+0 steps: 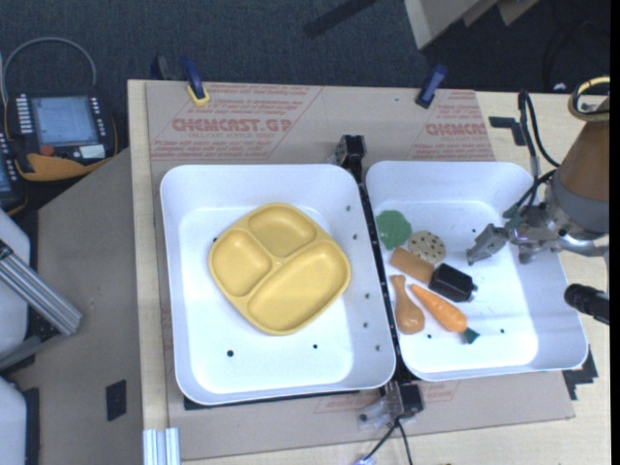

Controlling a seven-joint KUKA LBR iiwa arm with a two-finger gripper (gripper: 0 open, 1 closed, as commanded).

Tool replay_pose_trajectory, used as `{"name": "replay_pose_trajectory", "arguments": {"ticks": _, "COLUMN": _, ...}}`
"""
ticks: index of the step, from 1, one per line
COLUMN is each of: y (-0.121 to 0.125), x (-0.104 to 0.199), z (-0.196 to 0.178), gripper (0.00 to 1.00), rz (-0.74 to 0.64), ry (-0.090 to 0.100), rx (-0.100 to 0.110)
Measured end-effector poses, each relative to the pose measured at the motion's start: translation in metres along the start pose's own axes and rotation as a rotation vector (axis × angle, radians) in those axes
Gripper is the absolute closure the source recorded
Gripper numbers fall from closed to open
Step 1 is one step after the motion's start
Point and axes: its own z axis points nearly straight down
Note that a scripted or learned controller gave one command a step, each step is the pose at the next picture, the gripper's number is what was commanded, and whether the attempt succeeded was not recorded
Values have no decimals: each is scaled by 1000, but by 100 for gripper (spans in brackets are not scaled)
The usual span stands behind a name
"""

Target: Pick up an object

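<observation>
1. The arm (587,168) entered from the right edge of the camera view, its orange band uppermost and a grey section below it.
2. The wrist sat at mid height in the view, angled leftward and slightly down.
3. The gripper (487,245) extended left from the wrist, its grey metal fingers (481,248) pointing left and a little downward.
4. The fingers appeared spread apart, with nothing seen between them.
5. A black cable (528,134) looped upward along the arm's left side.

A pendant (60,124) with a lit screen lies far left, off the bench (291,114). Two clamps, yellow (197,87) and blue (430,85), grip the bench's far edge.
</observation>
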Motion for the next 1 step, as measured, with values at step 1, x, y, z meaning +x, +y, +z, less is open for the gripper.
{"name": "replay_pose_trajectory", "arguments": {"ticks": 1, "y": 2, "x": -6, "z": 43, "gripper": 0, "rz": 2, "ry": -1, "rx": -5}}
